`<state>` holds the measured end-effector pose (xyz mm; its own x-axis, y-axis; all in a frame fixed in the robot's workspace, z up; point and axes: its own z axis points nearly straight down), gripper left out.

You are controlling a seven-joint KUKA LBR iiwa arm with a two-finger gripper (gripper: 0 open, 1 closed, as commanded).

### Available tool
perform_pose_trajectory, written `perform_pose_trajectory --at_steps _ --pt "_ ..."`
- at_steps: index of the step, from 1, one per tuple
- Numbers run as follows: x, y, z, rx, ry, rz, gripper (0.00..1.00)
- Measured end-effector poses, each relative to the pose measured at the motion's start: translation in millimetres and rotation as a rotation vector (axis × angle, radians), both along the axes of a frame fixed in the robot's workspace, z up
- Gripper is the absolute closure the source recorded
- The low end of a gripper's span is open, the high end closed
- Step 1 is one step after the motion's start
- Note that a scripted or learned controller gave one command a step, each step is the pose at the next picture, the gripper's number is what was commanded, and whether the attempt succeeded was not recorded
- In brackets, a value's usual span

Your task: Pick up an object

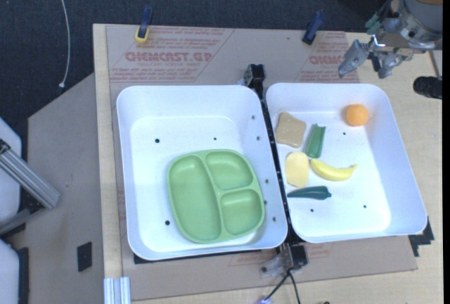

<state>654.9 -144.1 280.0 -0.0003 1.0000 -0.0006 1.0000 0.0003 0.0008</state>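
Two white bins on the surface. Right bin [394, 155] holds an orange [356, 115], banana [332, 170], bread slice [290, 129], yellow piece [297, 169] and two green vegetables. Left bin [140, 119] holds a green divided plate [214, 193]. Gripper [369, 60] hovers above the right bin's far edge, jaws spread, nothing between them.

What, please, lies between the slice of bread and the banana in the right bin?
In the camera view, a green vegetable piece lies between the bread and the banana, with a pale yellow piece just below it.
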Motion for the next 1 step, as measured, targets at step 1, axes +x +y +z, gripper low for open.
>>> perform_pose_trajectory --at_steps 1 --pt "3.9 2.6 -43.8 0.001 0.006 0.001 0.0"
